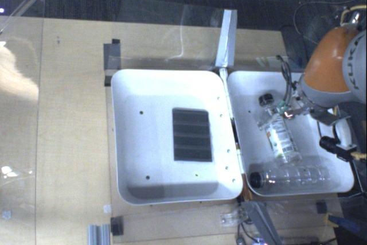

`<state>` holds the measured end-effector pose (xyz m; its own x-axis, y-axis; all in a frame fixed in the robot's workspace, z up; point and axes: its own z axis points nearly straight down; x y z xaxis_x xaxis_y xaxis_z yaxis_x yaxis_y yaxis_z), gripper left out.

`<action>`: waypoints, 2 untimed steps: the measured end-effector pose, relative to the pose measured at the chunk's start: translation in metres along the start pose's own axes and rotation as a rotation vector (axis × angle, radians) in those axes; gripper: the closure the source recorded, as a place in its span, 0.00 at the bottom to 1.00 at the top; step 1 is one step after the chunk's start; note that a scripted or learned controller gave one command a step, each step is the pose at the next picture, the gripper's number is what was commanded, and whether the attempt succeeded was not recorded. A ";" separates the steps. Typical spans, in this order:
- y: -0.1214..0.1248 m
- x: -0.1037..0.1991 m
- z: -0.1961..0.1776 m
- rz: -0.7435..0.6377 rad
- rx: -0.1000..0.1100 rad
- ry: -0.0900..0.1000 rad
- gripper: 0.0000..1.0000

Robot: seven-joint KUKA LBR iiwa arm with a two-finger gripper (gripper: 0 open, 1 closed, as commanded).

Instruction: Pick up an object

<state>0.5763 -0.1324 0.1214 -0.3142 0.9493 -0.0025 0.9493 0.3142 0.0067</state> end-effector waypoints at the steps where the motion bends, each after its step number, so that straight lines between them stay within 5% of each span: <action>1: 0.057 -0.039 0.034 0.127 -0.001 -0.002 0.00; 2: 0.008 -0.032 0.032 -0.140 -0.005 -0.004 0.00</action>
<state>0.5945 -0.1598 0.0896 -0.4440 0.8960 -0.0082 0.8959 0.4441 0.0113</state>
